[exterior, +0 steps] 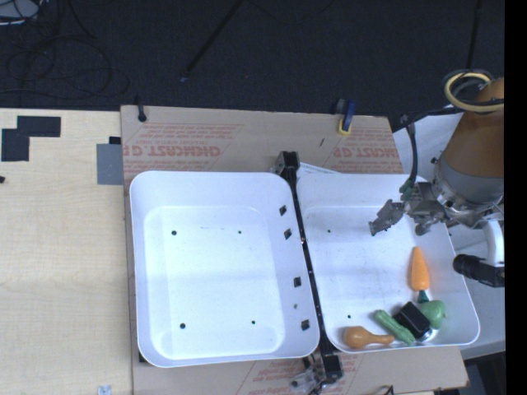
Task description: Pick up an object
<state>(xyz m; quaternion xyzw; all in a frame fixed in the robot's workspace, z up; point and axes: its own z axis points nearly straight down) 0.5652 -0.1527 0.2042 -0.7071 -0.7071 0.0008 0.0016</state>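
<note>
Orange carrot (pixel 419 269) just below the wide-spread, empty pincer (pixel 402 218).

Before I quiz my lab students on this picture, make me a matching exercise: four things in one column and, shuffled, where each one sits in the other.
Things:
1. carrot
2. yellow gourd
3. gripper
4. blue clamp

Places:
A. far edge of the cardboard
B. over the right bin's far part
C. near edge of the right bin
D. right side of the right bin, beyond the green toy

Pairs: 1-D, 2-C, 3-B, 4-A
</note>
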